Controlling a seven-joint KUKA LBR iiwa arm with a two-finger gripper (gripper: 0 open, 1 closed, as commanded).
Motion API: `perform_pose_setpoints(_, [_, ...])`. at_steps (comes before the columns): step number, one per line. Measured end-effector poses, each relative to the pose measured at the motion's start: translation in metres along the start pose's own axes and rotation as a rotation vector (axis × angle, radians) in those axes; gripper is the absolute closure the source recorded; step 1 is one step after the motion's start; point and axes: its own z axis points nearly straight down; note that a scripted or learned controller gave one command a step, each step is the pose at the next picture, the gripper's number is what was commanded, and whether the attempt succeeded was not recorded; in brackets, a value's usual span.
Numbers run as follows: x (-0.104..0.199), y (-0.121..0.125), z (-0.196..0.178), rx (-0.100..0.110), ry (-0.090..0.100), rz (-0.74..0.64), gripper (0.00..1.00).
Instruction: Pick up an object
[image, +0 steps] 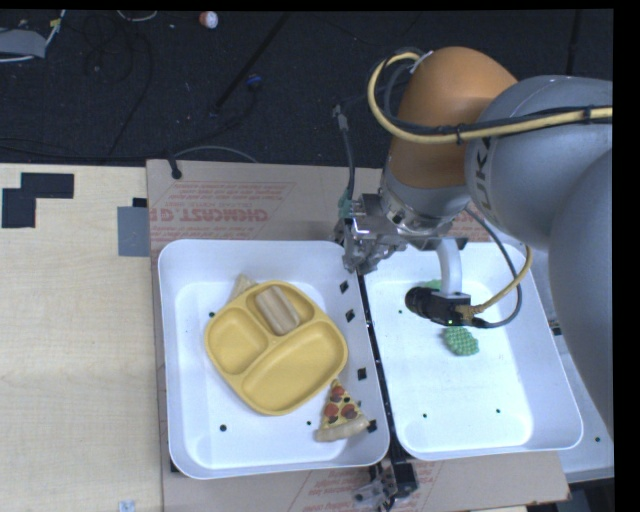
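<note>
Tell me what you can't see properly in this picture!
- Pale thing behind the yellow plate, camera view: mostly hidden by the plate.
- Green lump, right bin: too small and blurry to name.
- Gripper: too small to tell whether it holds anything.

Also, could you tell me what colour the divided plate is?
Yellow all over; the divided plate shows best in the camera view.

Two bins (190, 400), one plate (290, 372), one pizza slice (342, 412)
</note>
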Motion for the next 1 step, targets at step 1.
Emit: perform_pose_setpoints(1, [0.0507,0.0088,-0.0014,-0.003,0.0,0.0,1.0])
